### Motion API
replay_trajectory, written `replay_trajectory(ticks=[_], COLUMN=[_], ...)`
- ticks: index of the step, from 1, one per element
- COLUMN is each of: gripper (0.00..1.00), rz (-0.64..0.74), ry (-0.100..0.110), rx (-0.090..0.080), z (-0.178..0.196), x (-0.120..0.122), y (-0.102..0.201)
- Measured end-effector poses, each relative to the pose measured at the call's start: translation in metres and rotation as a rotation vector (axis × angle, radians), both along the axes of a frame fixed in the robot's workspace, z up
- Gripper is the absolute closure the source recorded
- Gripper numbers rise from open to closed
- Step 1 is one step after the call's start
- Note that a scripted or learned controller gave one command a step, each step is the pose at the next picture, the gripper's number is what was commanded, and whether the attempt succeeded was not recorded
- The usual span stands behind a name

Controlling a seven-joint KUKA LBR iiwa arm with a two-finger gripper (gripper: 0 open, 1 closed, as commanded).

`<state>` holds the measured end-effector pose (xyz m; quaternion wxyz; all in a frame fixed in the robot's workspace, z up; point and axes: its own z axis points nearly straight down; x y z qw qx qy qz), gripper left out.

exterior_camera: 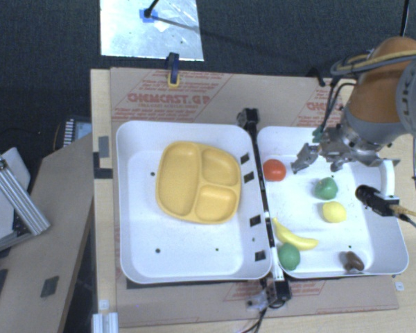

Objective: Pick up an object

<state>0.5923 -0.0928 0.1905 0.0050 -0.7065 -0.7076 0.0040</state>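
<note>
Crowding right bin's (392,245) edges, fruit leaves centre open.

I see the tray (197,183) in the left bin (135,207); right of that tray, in the right bin (385,238), lie the tomato (274,169), banana (295,237) and lemon (334,212).

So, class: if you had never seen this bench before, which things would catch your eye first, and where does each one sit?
The yellow divided plate stands out first, lying alone in the left bin. Next comes the scatter of small toy foods in the right bin: a red tomato, a banana and a yellow lemon. The grey arm's end effector hovers over that bin's far part.
</note>
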Motion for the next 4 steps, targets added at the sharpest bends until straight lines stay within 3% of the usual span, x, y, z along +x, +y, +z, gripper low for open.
replay_trajectory(ticks=[1,3,4], gripper=[0.00,0.00,1.00], rz=[0.002,-0.001,-0.002], ry=[-0.014,-0.009,-0.016], rx=[-0.001,-0.001,-0.002], z=[0.008,-0.102,-0.088], x=[0.003,-0.001,0.001], y=[0.000,0.010,0.009])
